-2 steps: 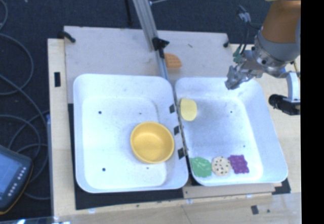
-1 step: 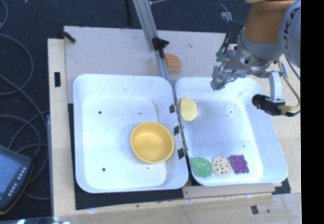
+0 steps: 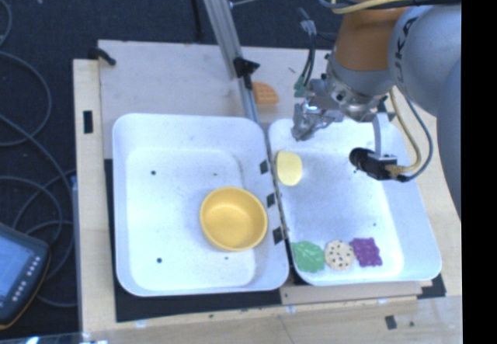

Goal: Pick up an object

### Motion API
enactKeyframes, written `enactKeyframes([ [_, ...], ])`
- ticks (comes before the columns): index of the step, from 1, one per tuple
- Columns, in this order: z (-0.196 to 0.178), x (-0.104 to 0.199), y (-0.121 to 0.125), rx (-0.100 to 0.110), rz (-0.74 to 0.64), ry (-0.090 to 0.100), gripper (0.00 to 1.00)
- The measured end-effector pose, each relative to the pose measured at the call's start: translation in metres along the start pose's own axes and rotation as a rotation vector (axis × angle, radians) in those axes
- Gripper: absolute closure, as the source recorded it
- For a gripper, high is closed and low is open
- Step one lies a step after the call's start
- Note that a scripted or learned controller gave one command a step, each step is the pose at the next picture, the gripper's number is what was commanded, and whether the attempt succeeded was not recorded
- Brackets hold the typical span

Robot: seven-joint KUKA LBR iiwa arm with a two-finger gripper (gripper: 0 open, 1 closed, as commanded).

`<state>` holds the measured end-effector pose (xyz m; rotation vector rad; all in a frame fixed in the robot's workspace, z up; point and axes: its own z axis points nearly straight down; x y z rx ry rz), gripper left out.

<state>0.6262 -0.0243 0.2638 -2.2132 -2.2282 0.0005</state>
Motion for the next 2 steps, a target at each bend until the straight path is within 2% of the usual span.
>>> enactKeyframes([
  [2, 0.023, 0.100, 0.029, -0.002, 0.000, 0.000, 1.00],
])
